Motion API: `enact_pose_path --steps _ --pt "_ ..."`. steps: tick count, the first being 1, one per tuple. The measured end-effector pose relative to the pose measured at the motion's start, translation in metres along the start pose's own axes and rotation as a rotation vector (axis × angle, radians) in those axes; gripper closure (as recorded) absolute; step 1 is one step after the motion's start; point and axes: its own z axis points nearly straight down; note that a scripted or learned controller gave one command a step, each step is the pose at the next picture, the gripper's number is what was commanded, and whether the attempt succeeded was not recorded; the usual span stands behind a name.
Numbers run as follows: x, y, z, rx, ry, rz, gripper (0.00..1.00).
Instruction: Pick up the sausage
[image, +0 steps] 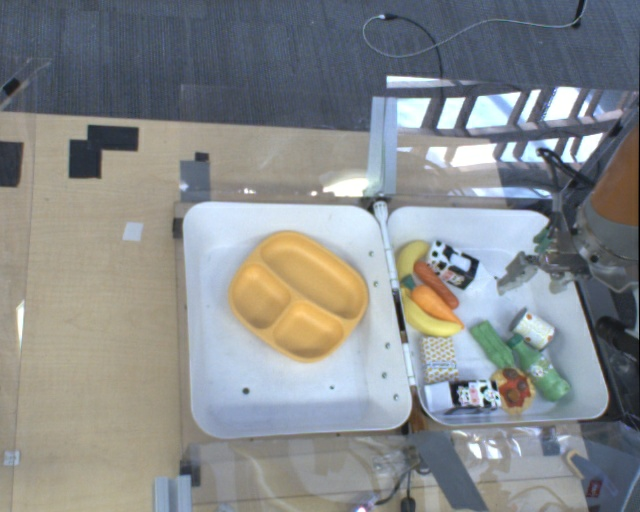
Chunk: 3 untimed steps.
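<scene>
A pale wooden bench (90, 300) meets dark grey carpet (200, 50), where a thin cable (420, 35) loops.

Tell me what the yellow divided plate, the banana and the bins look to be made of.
Divided plate: likely moulded plastic, matte yellow, with rounded compartment walls. Banana: probably a plastic toy, given its even yellow colour and soft sheen. Bins, left bin and right bin: apparently smooth white plastic trays with rounded corners and mild glare.

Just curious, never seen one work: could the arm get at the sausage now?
Probably yes: the sausage lies uncovered atop the banana, and the end effector hangs over the same bin, bare floor between them.
</scene>
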Motion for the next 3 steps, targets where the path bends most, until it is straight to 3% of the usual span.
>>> enact_pose_path --steps 1,2,3 --pt "-0.028 0.001 -0.085 -0.003 -0.002 0.269 0.00" --pt "-0.027 0.003 -0.096 -0.008 -0.003 0.258 1.00" --pt "-0.025 0.013 -0.212 -0.005 -0.002 0.246 1.00"
